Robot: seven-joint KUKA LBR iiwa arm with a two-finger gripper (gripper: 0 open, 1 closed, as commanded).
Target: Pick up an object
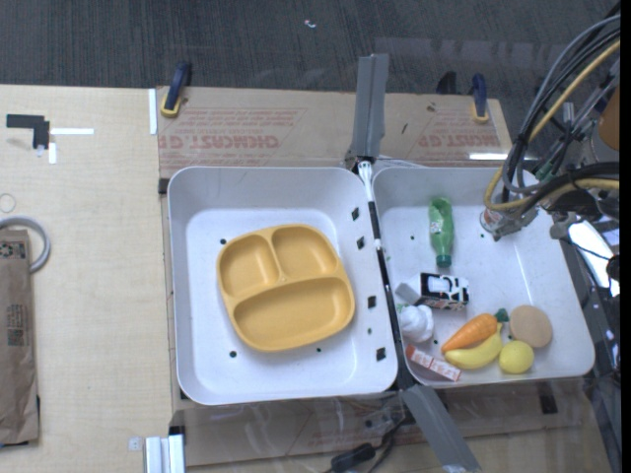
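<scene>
The right bin (pixel 532 264) holds a green bottle (pixel 440 227) lying near its back left. In front of it sit a small black and white item (pixel 445 290) and a white crumpled piece (pixel 415 320). Along the front lie an orange carrot (pixel 471 331), a yellow banana (pixel 473 355), a lemon (pixel 517 357), a tan round piece (pixel 530 325) and a red and white packet (pixel 434 366). My gripper (pixel 500 222) hangs over the bin's back right part, under a bundle of cables, to the right of the bottle and apart from it.
A yellow divided plate (pixel 286 286) lies in the left bin (pixel 197 264). A grey divider bar (pixel 370 116) stands behind the seam between the bins. Cardboard (pixel 256 126) lies behind them, held by blue clamps (pixel 177 87). A brown bag (pixel 18 333) rests at the far left.
</scene>
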